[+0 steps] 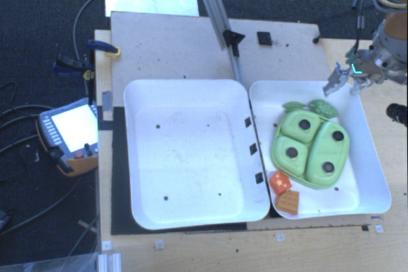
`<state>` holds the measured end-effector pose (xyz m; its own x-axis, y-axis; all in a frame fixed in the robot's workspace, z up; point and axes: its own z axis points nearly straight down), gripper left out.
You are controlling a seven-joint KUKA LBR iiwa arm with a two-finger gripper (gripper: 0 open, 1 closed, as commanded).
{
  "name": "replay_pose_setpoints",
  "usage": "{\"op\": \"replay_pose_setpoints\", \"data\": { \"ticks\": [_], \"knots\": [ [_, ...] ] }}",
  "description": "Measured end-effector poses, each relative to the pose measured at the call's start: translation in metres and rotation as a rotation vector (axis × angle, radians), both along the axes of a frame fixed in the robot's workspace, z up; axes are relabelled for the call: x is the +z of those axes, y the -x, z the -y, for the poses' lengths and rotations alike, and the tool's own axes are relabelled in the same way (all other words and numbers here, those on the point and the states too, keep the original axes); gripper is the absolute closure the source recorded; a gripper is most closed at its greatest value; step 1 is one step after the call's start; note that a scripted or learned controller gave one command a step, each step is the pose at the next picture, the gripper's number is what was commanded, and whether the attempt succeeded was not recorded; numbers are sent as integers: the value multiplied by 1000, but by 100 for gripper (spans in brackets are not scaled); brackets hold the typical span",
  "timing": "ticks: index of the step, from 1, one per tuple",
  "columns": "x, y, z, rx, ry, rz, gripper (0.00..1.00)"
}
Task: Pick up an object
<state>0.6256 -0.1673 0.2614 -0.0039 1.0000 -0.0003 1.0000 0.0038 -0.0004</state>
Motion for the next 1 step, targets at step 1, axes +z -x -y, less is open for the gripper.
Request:
{"op": "replay_pose_setpoints", "data": {
  "ticks": [1],
  "knots": [
    [1,-1,0,0,1,3,0]
  ]
}}
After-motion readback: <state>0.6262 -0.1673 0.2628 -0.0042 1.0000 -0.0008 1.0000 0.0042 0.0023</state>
